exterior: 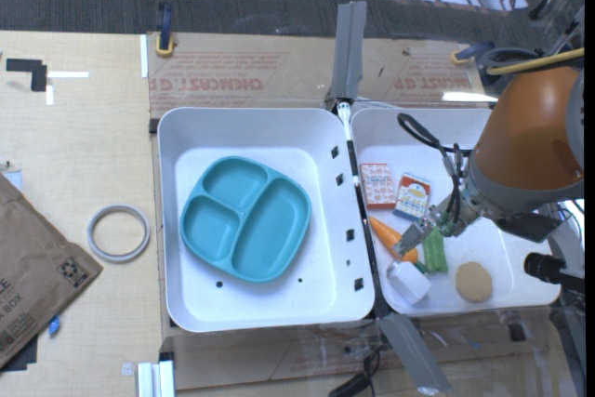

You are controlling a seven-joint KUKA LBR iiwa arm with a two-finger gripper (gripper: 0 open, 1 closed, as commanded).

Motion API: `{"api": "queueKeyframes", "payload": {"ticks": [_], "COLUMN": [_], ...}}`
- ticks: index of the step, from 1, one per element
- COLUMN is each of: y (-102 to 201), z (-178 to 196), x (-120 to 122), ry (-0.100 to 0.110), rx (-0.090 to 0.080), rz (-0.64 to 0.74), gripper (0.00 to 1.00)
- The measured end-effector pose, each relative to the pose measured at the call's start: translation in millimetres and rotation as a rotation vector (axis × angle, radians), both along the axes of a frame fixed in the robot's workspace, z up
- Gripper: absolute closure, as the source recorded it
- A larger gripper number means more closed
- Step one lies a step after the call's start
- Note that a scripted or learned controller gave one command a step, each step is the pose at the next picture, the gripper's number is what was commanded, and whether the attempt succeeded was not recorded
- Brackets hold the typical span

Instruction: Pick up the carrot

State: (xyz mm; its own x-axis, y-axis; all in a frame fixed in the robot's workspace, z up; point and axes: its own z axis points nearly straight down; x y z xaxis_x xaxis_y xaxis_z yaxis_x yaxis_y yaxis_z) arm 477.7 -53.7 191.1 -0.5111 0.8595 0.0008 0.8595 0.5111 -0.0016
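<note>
The carrot (385,235) is orange and lies at a slant in the left part of the right bin (521,297), near the divider. My gripper (420,238) reaches down from the right and is low over the carrot's right end, which it partly hides. The arm's orange band (525,139) looms above the bin's right side.
A green item (435,253), a white piece (407,283) and a tan round item (474,282) crowd the carrot's right and front. Two small printed packets (376,184) (413,197) lie behind it. A blue divided plate (245,218) fills the left bin (177,200). A tape ring (118,231) rests on the bench.
</note>
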Motion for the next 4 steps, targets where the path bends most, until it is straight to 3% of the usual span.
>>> {"api": "queueKeyframes", "payload": {"ticks": [1,2,3,4], "y": [-50.2,-64.2,-49.8,-33.1], "z": [-53.9,-74.6,-99.5,1.0], "x": [-0.7,1.4,98.4,102.0], "ry": [0.001,-0.006,-0.003,-0.004], "rx": [0.000,0.000,-0.001,-0.001], "rz": [0.057,0.030,0.226,0.358], "gripper": [0.00,0.00,0.00,0.00]}}
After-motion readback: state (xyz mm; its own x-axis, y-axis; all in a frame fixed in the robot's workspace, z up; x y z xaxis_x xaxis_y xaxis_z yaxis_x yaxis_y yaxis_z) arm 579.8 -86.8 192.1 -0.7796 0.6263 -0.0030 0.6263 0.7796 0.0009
